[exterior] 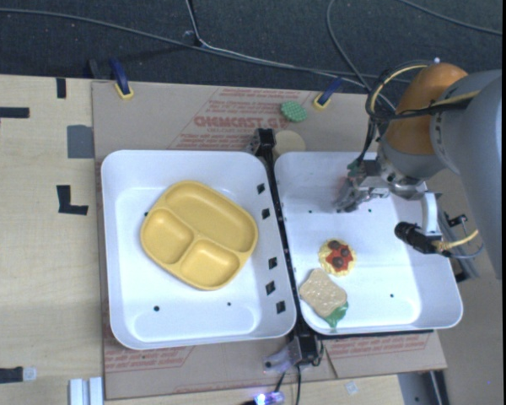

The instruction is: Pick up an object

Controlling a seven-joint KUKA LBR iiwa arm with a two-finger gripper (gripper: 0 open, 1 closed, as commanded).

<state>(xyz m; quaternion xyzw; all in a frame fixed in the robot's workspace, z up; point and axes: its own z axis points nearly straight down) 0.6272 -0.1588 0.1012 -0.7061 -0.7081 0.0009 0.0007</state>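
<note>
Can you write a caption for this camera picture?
Robot gripper over right bin with toy foods; yellow tray in left bin.

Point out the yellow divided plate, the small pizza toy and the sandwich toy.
yellow divided plate [200, 234]: camera view, on the ridge where its compartments meet.
small pizza toy [337, 257]: camera view, on its red-topped middle.
sandwich toy [321, 294]: camera view, on the tan bread face.
</note>
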